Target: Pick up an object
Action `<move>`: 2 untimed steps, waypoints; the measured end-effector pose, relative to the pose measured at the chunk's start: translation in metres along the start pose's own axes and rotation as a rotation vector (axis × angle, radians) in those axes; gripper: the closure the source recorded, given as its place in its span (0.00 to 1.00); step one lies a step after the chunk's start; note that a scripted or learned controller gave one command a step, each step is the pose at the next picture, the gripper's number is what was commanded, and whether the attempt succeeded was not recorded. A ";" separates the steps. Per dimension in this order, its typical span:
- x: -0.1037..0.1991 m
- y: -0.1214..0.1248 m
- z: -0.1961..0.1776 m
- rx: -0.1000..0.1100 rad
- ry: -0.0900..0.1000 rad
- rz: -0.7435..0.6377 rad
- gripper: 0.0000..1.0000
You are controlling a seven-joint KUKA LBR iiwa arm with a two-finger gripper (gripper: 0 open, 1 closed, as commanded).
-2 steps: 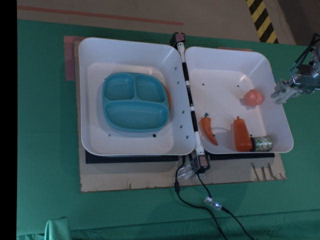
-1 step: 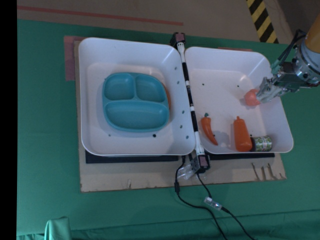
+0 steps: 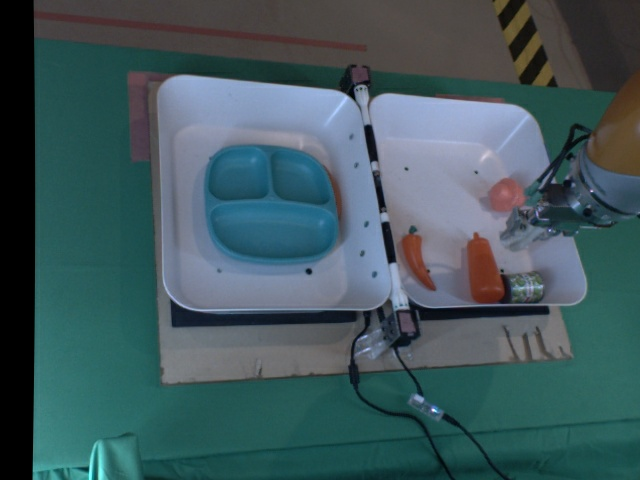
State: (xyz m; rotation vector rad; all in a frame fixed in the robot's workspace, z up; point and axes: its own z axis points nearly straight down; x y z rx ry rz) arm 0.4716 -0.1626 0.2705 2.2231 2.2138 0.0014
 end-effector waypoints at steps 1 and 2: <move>-0.025 -0.005 0.038 0.002 0.001 0.000 1.00; -0.025 -0.004 0.024 -0.002 -0.001 0.000 1.00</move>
